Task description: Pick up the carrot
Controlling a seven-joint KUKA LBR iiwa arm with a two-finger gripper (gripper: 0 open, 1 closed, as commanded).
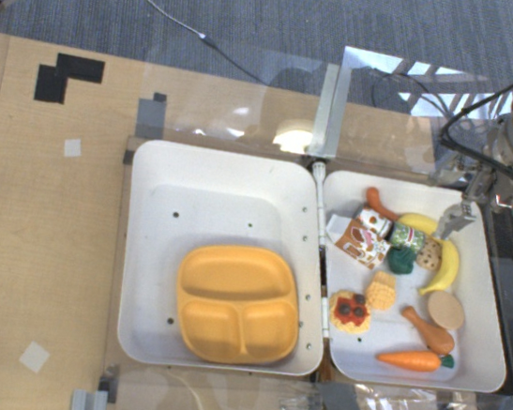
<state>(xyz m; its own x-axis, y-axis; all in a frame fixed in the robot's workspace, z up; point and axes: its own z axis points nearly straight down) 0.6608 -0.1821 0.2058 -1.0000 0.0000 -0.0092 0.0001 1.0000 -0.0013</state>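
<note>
The carrot (pixel 413 360), orange with a small green top at its right end, lies flat near the front of the right bin (pixel 490 360). My gripper (pixel 454 221) hangs over the back of that bin, just above the banana (pixel 445 264) and well behind the carrot. Nothing is visible between its fingers. The arm with its orange band comes in from the upper right.
The right bin also holds a chicken drumstick (pixel 432 330), corn (pixel 381 290), a pizza piece (pixel 351 311), a green item (pixel 403 260), a small can (pixel 410 237) and a printed packet (pixel 362 242). An orange divided plate (pixel 237 301) lies in the left bin (pixel 153 232).
</note>
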